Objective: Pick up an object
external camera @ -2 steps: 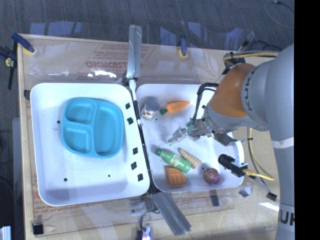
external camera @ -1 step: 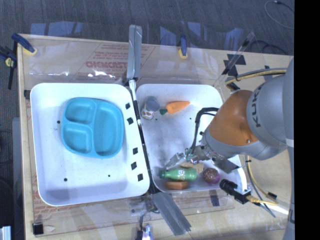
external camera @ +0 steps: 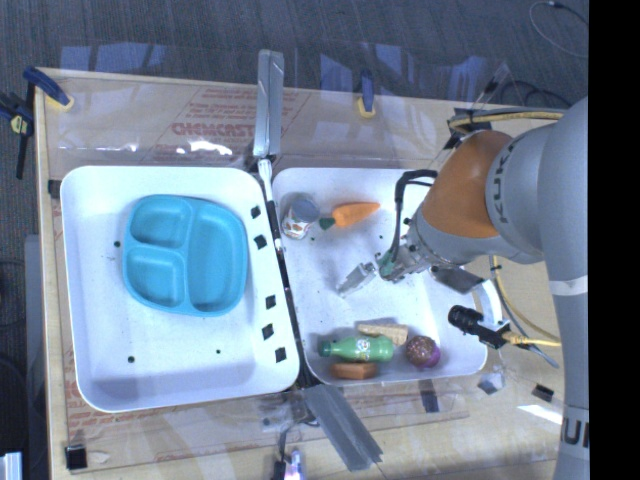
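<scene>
In the right bin (external camera: 310, 298): an orange carrot (external camera: 352, 213) and a small can (external camera: 297, 217) near the far wall; a green bottle (external camera: 357, 348), a purple ball (external camera: 421, 350) along the near wall.

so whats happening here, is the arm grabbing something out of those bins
The grey arm reaches in from the right, and its gripper sits low over the middle of the right bin, above bare floor with nothing between its fingers. A toy carrot and a small can lie near the back edge. A green bottle, a purple ball and some bread-like pieces sit along the front. The left bin holds a blue divided plate.
</scene>
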### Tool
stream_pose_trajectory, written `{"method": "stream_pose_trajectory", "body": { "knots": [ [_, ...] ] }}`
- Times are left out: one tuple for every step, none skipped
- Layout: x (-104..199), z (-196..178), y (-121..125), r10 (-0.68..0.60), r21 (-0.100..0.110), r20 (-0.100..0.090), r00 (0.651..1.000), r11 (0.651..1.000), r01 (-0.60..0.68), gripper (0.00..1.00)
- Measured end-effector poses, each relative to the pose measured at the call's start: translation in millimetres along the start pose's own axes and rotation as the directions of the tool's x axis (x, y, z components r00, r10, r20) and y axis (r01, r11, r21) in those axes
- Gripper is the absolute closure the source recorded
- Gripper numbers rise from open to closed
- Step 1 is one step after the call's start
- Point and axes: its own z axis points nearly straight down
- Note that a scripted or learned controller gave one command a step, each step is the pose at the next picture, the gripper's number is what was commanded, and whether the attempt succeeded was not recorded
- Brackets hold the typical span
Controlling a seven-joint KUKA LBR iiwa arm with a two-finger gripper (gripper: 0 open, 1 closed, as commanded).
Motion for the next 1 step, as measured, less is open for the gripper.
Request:
{"method": "stream_pose_trajectory", "body": {
  "knots": [
    [-17.7, -1.3, 54.1, -0.139, -0.001, 0.002, 0.99, 0.99, 0.139, 0.0]
  ]
}}
